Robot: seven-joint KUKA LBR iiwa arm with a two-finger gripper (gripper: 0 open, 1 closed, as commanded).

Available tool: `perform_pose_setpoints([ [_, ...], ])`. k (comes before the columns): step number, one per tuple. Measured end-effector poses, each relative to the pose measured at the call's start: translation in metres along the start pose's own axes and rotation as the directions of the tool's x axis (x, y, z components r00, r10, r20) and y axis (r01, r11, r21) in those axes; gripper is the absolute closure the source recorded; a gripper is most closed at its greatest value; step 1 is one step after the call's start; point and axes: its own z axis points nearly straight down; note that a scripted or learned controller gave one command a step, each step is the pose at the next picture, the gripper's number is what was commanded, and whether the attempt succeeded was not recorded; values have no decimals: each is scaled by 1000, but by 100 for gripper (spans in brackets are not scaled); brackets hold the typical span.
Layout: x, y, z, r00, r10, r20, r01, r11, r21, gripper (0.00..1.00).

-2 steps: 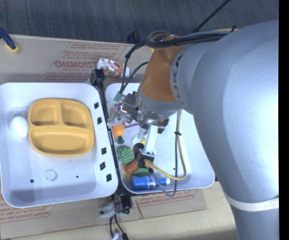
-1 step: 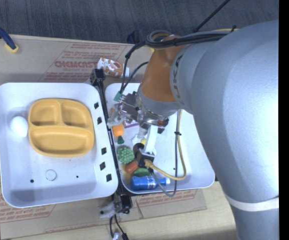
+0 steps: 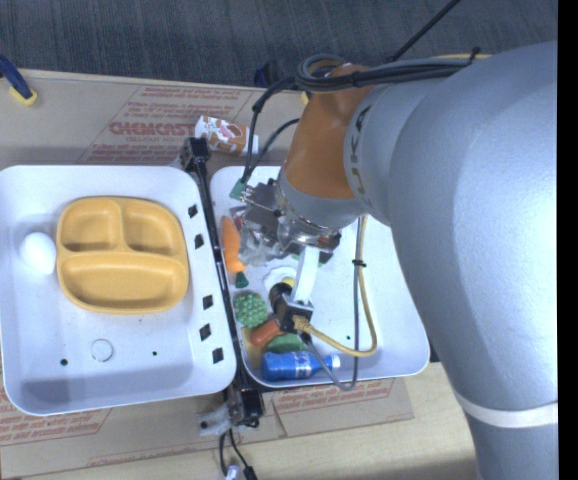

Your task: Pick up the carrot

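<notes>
The carrot (image 3: 230, 245) is a slim orange piece lying lengthwise against the left wall of the right bin (image 3: 394, 308), near the divider between the bins. My gripper (image 3: 262, 230) hangs just to the right of it, low over the bin, under the grey wrist and orange band. The gripper body hides the bin floor beside the carrot. The carrot looks to be lying beside the gripper rather than inside it.
Below the carrot in the right bin lie a green knobbly item (image 3: 250, 309), a red-orange piece (image 3: 263, 333), a green piece (image 3: 287, 344) and a blue bottle (image 3: 291, 366). A yellow cable (image 3: 366, 308) loops over that bin. The left bin (image 3: 29, 368) holds a yellow divided plate (image 3: 122, 251) and a white ball (image 3: 38, 252).
</notes>
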Motion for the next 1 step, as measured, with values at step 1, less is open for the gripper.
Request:
perform_pose_setpoints([
  [1, 26, -58, -39, 989, 148, 0, -148, 989, -5, 100],
])
